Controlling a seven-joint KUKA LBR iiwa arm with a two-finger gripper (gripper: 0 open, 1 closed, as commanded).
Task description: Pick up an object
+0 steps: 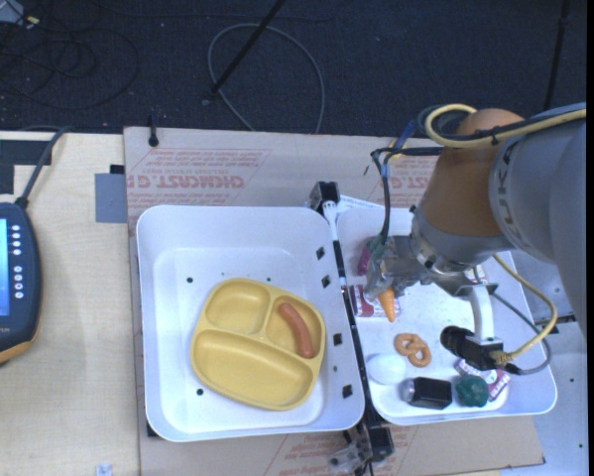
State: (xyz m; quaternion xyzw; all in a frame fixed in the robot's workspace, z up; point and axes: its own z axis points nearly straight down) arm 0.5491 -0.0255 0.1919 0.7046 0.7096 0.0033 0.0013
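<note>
Left bin [168, 266]: one yellow divided tray [232, 357] holding one sausage [297, 327]. Right bin [534, 390]: one carrot [387, 302] beneath gripper [384, 284], one pretzel [412, 347], one white egg [385, 369], one black block [429, 393], one green object [470, 392].

Single fixed camera, mounted above the bench [68, 296], looking down at a slant and from some way off. Both white bins fit in frame: left bin [168, 236] near centre, right bin [534, 390] toward the right side. Top of frame takes in dark floor with cables [262, 58] beyond the bench. The arm [505, 186] enters from the right. A handheld screen unit [4, 281] is cut by the left edge.
</note>
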